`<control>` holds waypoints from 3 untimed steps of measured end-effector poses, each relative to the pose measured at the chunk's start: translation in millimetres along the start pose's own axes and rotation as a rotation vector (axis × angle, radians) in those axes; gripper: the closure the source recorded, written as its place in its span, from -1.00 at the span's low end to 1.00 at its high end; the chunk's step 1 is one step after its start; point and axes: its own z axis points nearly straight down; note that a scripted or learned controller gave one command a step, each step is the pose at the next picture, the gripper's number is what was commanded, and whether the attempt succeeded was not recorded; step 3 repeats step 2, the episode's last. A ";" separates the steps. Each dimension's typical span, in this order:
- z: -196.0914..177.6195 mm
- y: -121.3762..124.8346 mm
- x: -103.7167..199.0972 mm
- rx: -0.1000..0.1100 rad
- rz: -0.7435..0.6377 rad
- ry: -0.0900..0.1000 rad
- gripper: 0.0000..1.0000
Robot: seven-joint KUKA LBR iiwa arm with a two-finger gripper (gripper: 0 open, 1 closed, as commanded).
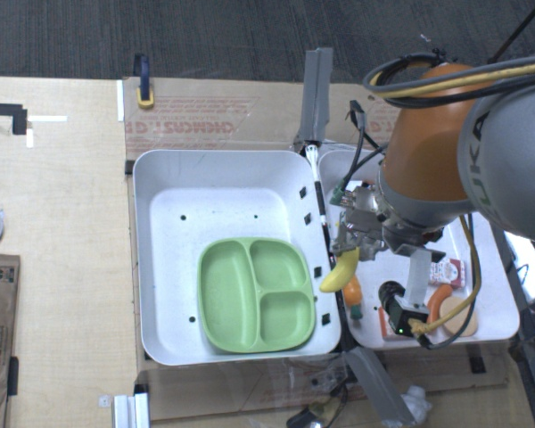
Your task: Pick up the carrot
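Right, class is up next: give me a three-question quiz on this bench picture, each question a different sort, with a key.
1. True or false: the green divided plate lies in the left bin.
2. Multiple choice: the yellow banana is seen
A. on the plate
B. at the wall between the two bins, below the gripper
C. on the cardboard behind the bins
3. Fill in: the carrot lies in the ____ bin, near its front right corner.

Key
1. True
2. B
3. right; the arm hangs over that right bin.
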 end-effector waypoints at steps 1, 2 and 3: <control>-82.0 8.5 -31.6 0.000 -0.050 0.000 1.00; -3.7 4.8 -19.0 0.002 -0.412 0.001 1.00; -3.7 4.8 -19.0 0.002 -0.412 0.001 1.00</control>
